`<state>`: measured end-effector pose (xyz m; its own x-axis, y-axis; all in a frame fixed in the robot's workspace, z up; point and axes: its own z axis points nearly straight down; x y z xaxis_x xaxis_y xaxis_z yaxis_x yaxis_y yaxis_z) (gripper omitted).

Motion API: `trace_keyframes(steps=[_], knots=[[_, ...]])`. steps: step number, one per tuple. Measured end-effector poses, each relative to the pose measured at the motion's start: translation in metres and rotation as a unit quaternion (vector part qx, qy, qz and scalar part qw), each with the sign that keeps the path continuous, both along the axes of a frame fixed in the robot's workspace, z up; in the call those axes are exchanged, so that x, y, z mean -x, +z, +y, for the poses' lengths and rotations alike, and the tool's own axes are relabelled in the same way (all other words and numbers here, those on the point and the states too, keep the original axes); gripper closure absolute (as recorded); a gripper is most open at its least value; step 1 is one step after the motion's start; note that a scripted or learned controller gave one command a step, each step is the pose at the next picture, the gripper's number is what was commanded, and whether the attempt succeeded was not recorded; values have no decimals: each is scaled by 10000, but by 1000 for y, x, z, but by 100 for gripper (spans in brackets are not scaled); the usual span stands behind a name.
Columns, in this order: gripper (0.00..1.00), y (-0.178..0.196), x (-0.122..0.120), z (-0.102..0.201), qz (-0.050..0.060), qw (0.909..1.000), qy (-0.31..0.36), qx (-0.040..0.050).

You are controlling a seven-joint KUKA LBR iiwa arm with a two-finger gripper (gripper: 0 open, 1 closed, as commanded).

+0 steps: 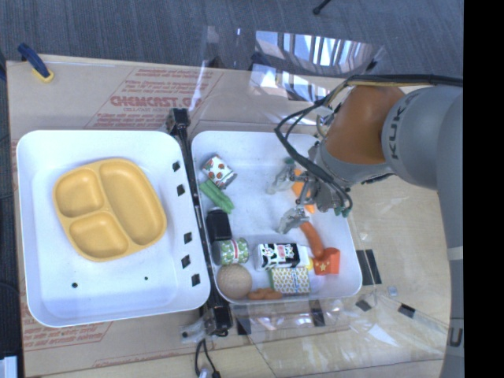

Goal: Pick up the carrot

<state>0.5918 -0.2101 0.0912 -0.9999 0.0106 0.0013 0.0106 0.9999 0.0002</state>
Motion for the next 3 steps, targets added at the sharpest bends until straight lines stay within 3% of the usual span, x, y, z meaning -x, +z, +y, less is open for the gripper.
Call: trace_keyframes(steps=[1, 2, 3], knots=[[100, 13, -3, 2, -36, 10000, 48, 10], [100, 98, 29, 9, -45, 9868, -1621, 13], [100, 118, 78, 59, -3, 9504, -3111, -1]])
